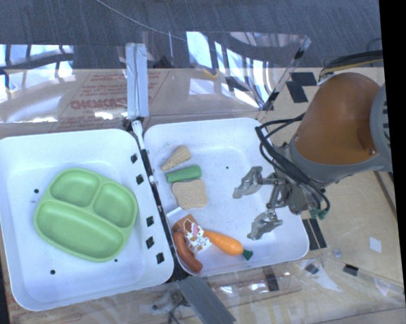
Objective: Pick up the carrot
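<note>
The gripper, spread and holding nothing, hovers right of the carrot, which touches a small carton.

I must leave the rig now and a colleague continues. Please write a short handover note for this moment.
Gripper: open, holding nothing, above the right bin.
Carrot: lying near the front edge of the right bin, beside a small carton and a sausage, apart from the gripper.
Done: nothing grasped yet.
Left: bring the gripper over the carrot, close on it, lift.
</note>
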Available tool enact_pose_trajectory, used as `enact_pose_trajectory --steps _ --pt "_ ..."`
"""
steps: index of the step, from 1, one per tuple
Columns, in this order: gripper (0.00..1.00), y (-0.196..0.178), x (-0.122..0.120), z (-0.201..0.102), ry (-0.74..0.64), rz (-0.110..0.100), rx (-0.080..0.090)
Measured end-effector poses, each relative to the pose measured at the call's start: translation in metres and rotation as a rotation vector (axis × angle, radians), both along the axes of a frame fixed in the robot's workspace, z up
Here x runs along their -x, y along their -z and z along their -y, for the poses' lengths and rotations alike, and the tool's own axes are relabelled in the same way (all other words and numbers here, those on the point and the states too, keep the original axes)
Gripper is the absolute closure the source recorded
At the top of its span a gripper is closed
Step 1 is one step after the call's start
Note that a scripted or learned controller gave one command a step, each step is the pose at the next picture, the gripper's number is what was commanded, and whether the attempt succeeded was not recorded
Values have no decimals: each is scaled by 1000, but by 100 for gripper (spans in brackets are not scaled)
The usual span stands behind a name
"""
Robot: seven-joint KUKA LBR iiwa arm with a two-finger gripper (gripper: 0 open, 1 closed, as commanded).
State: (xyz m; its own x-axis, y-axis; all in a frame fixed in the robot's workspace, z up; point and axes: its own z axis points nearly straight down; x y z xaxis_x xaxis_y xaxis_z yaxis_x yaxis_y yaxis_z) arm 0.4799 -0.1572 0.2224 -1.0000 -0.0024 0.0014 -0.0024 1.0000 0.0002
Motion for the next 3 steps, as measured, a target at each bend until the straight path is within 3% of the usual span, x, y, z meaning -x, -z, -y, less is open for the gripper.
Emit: enact_pose_trajectory --steps 1,2,3 --pt "0 122 -52 -10 -30 6 1" --pt "0 123 -8 -10 -318 29 7" --pt "0 125 -12 8 -437 23 6"
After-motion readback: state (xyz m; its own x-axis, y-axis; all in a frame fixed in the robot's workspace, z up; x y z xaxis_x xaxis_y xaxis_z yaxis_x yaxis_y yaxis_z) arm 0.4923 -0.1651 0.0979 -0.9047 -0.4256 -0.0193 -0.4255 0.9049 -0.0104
